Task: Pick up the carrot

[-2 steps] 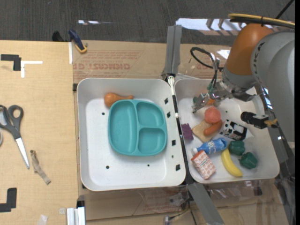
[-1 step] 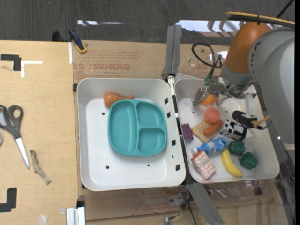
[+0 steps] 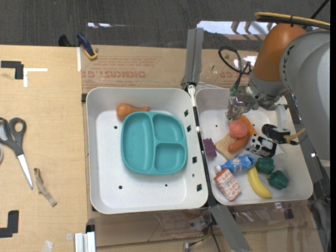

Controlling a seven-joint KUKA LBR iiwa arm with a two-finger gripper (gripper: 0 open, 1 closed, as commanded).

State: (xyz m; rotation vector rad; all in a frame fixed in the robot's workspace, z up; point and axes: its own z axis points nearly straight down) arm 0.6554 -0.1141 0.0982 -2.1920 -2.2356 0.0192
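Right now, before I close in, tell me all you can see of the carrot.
The carrot is a slim orange piece, smooth like plastic, lying at a slant in the right bin, near its back. Its upper end sits just under the gripper; whether they touch is unclear. Its lower part runs behind a round red-orange toy and beside the bread slice. No green top can be made out.

Just below the gripper [image 3: 237, 109] lie an orange carrot [image 3: 245, 126], a red tomato [image 3: 239, 129] and a tan bread slice [image 3: 227, 147], with a purple piece [image 3: 209, 147] to their left. Farther below are a yellow banana [image 3: 259, 183], two green peppers [image 3: 272, 173], a blue-and-white packet [image 3: 237, 165], a red-and-white carton [image 3: 228, 186] and a black-and-white spotted toy [image 3: 261, 146]. Well to the gripper's left, the other white bin [image 3: 100, 156] holds a teal divided plate [image 3: 155, 143] and an orange-brown drumstick [image 3: 130, 109].
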